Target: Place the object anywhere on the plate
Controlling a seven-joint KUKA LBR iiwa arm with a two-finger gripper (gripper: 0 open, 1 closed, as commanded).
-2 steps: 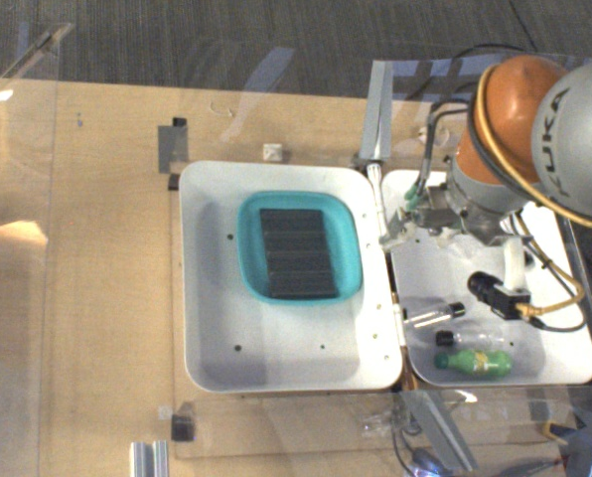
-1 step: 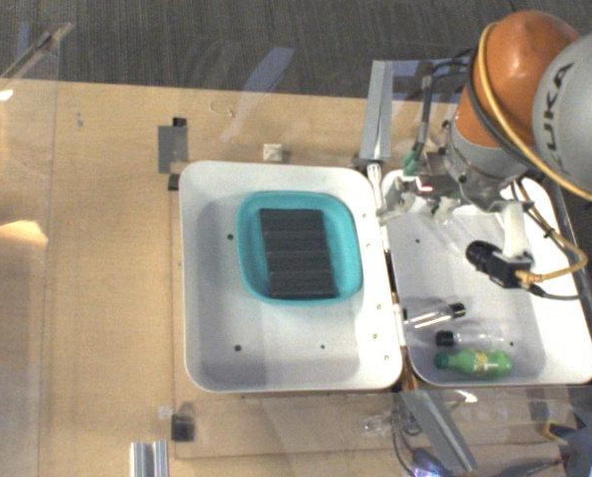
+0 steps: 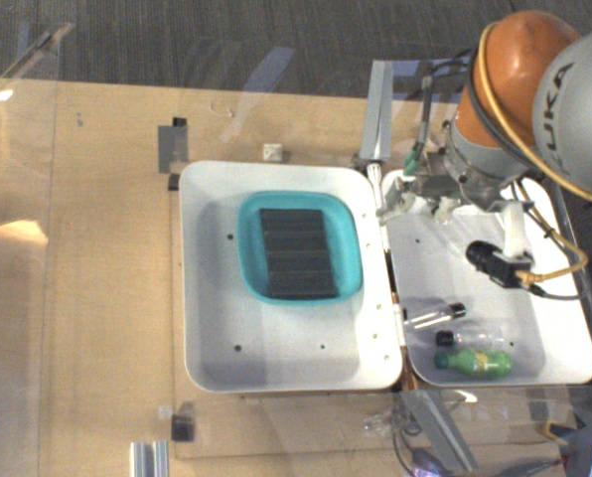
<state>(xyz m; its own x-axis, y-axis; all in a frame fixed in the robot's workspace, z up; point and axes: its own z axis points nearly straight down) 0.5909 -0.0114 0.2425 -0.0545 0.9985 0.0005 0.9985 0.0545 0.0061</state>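
Bottle [image 3: 474, 363]: green, black cap, lying on its side in the right bin [image 3: 564, 361], along that bin's near edge, cap end pointing toward the left bin [image 3: 212, 351]. Nothing is touching it except the bin floor.

Just beyond it, toward the bin's middle, lies a vial [image 3: 437, 316], thin and clear with a dark tip, tilted, close to the bottle's cap but apart from it.

Plate [image 3: 347, 241]: teal, rounded rectangle, sits in the left bin, toward its far edge. A dark ribbed pad [image 3: 297, 253] covers most of the plate's middle; the teal rim shows all round. The bottle is well apart from the plate, with the wall between the two bins in the way.

Pincer [image 3: 415, 195]: over the right bin's far-left corner, near the divider, well apart from bottle and vial. It's small and cluttered in view, so I can't tell its grip state or whether it carries anything.

Arm [image 3: 534, 78]: grey with an orange band, comes in over the right bin's far edge. A black connector [image 3: 493, 261] with yellow cable hangs from it above the bin's middle.

The bins sit side by side, touching, on the wooden worktop [image 3: 77, 266]. A small white cube [image 3: 272, 152] sits on the worktop just past the left bin's far edge.
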